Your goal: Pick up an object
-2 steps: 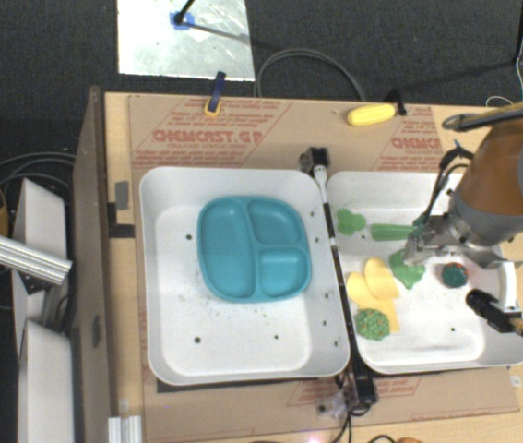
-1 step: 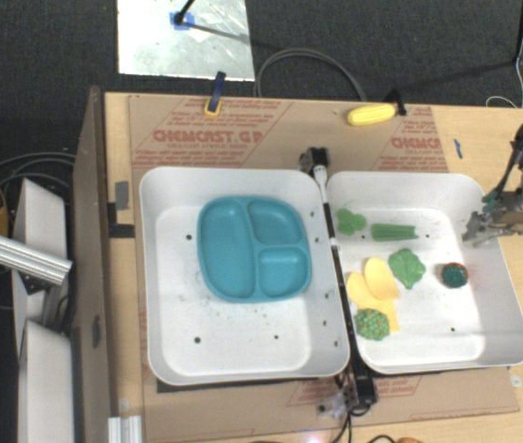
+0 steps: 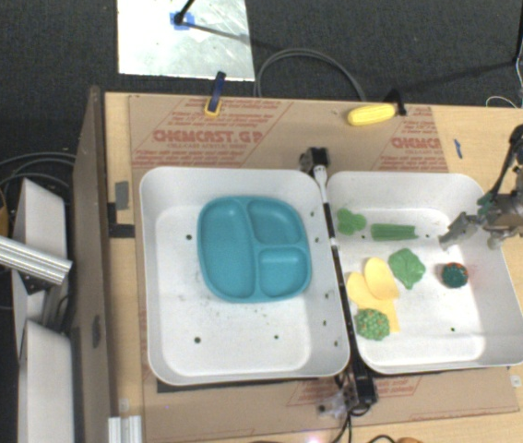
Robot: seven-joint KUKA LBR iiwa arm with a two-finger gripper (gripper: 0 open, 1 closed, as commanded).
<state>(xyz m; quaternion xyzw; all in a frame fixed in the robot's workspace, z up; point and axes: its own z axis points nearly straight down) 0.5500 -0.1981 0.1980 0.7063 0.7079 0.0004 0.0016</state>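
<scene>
The right bin (image 3: 492,340) holds several small toy foods. A green leafy piece (image 3: 350,221) and a green stick (image 3: 393,232) lie at its far side. A ruffled green piece (image 3: 408,268), yellow pieces (image 3: 374,284) and a knobbly green clump (image 3: 372,323) sit near the middle. A dark teal and red ball (image 3: 453,274) lies toward the right wall. My gripper (image 3: 469,224) hangs over the bin's far right part, just above and right of the ball and right of the green stick. I see nothing held in it.
The left bin (image 3: 169,340) carries a blue divided plate (image 3: 254,247). A black clamp (image 3: 315,161) joins the bins at the far side. A yellow object (image 3: 370,114) lies on the cardboard behind the right bin.
</scene>
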